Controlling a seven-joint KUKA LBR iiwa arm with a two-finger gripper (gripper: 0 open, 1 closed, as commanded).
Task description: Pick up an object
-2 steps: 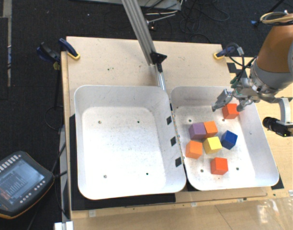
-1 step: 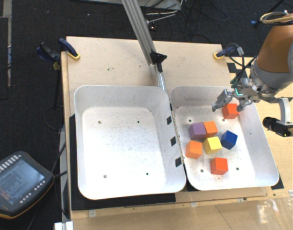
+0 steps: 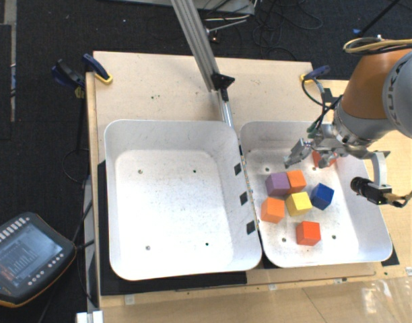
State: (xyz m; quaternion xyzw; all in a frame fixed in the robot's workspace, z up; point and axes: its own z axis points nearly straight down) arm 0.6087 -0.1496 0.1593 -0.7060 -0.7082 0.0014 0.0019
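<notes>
Gripper [image 3: 316,155] closed on red-orange block [image 3: 322,157] | small cube, partly hidden | above right bin [image 3: 367,247]

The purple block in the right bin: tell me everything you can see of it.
The purple block is a small cube of matte, uniform colour, possibly foam or painted wood. It rests flat on the floor of the right bin, turned slightly against the bin's edges, at the left of the block cluster. An orange block sits against its right side, another orange block lies just in front, and the yellow block is at its front-right corner. The tool hangs behind it, apart from it.
</notes>
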